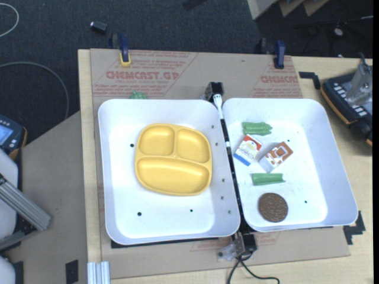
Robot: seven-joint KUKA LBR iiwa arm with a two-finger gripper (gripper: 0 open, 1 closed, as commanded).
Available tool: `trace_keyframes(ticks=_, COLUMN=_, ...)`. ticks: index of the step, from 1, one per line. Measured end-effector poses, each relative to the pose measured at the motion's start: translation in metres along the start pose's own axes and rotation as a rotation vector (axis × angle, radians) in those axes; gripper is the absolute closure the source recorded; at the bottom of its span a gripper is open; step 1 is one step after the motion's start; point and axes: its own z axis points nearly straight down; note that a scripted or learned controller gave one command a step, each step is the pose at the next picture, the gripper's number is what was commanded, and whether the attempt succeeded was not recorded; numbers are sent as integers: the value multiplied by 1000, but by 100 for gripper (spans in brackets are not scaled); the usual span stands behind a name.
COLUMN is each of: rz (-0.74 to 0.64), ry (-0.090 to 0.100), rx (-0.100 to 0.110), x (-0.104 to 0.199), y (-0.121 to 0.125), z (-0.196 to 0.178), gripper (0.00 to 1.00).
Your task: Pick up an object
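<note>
Cardboard carton point(277, 155) lies flat in right bin point(320, 114), just beside blue carton point(248, 149). Judged light, stiff, mildly crushable. Grasp across the narrow sides, clear of green strip point(267, 178).

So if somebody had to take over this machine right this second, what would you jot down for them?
Gripper: nothing held that I can see.
Left bin: a yellow divided plate sits in the middle.
Right bin: two green pieces, two small cartons touching each other, and a brown round cookie near the front.
Done: nothing picked up yet.
Left: bring the arm in and pick up one item. The cookie lies apart from the rest, so it is probably the easiest.
</note>
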Motion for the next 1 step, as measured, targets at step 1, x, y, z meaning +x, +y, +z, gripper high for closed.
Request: trace_keyframes(ticks=1, rz=-6, ry=0, rx=-8, x=10, y=1, z=-17, gripper=100)
